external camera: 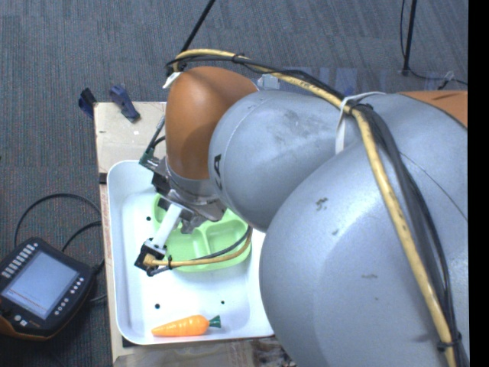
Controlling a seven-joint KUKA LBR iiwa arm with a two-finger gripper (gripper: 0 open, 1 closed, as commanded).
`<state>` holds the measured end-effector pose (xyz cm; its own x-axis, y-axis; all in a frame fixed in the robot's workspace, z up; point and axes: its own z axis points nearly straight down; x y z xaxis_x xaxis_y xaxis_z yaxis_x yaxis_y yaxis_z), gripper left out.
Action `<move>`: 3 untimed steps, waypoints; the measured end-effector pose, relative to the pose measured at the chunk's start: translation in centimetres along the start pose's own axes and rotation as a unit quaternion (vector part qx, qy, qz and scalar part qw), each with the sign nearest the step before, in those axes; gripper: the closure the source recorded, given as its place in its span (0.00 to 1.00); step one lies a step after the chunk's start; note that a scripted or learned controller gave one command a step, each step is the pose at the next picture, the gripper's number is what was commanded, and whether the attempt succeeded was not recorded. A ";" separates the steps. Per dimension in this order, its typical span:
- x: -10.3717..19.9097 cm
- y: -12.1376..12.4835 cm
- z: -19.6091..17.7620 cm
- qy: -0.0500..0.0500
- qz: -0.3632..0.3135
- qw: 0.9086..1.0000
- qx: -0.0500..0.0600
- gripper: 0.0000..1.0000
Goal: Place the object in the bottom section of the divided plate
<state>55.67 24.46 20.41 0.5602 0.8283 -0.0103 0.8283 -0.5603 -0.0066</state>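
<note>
The orange carrot (180,326) lay on its side in the white bin (116,235), close to the bin's near edge and apart from the green divided plate (229,239) at the bin's middle. The gripper (189,214) hung over the plate's left part. Whether it was clenched or released could not be told.

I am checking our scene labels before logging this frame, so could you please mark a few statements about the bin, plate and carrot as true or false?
1. The carrot lies in the white bin, near its lower edge. True.
2. The carrot rests on the green divided plate. False: it lies apart from the plate, on the bin floor.
3. The robot arm hides part of the plate. True.
4. The handheld pendant sits inside the bin. False: it lies on the carpet, left of the bench.
</note>
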 end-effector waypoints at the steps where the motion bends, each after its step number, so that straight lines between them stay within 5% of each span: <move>1: -5.7 5.6 -13.0 0.001 0.011 1.000 -0.001 1.00; 2: 2.2 6.4 -12.6 0.002 0.148 0.989 0.000 1.00; 3: -4.2 5.0 -16.2 0.001 0.271 0.962 -0.001 1.00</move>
<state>57.66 18.25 36.66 0.9105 0.4134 -0.0087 0.4134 -0.9105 0.0011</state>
